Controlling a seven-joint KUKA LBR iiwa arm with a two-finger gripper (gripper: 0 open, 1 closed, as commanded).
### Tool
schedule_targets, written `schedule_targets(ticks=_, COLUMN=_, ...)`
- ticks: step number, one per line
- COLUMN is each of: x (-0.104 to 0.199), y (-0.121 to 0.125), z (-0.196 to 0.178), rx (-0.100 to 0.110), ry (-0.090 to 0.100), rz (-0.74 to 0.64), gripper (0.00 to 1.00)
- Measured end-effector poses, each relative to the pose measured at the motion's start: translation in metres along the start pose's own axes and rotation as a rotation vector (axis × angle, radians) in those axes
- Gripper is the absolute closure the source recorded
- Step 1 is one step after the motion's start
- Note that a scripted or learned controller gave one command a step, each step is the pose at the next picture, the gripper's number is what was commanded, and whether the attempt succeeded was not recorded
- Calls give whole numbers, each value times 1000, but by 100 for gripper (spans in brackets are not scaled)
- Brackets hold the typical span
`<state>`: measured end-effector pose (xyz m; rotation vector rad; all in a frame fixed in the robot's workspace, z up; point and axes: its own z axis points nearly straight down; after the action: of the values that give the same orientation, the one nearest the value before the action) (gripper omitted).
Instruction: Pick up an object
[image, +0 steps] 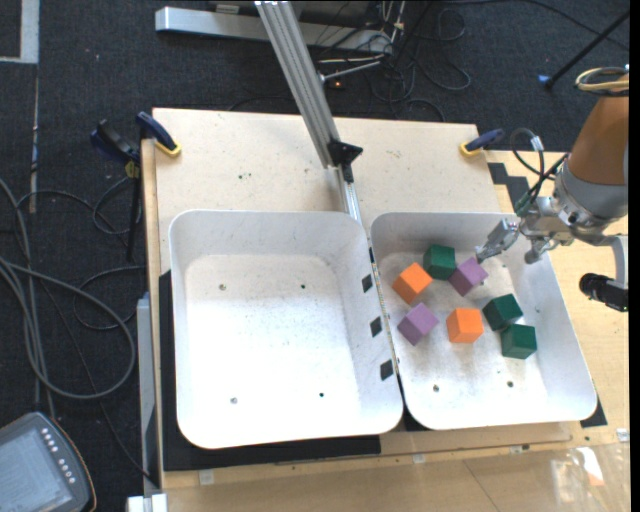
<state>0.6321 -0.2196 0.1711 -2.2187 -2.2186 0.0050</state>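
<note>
Several small blocks lie in the right bin (560, 385). A green block (439, 261) and a purple block (469, 275) sit toward the back, with an orange block (412, 282) to their left. Nearer the front are a second purple block (418, 322), a second orange block (464, 325) and two more green blocks (501, 310) (518, 340). My gripper (513, 246) hangs over the bin's back right part, just right of the purple block at the back. It is open, with nothing between its fingers (494, 241).
The left bin (200, 260) stands beside the right one, sharing a middle wall. A slanted metal rail (305, 85) runs from the top down to the bins' back edge. Clamps (160, 135) (480, 142) sit on the bench's back corners.
</note>
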Motion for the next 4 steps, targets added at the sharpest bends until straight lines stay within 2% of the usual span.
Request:
schedule_targets(ticks=1, x=-1, y=4, z=57, rx=-12, ry=3, rz=0, gripper=0)
schedule_targets(ticks=2, x=-4, y=8, z=54, rx=-25, ry=-8, rz=-2, gripper=0)
schedule_targets(ticks=3, x=-4, y=10, z=43, rx=-32, ry=-10, rz=-4, gripper=100)
schedule_targets(ticks=4, x=-2, y=3, z=-5, rx=-11, ry=-3, rz=-2, gripper=100)
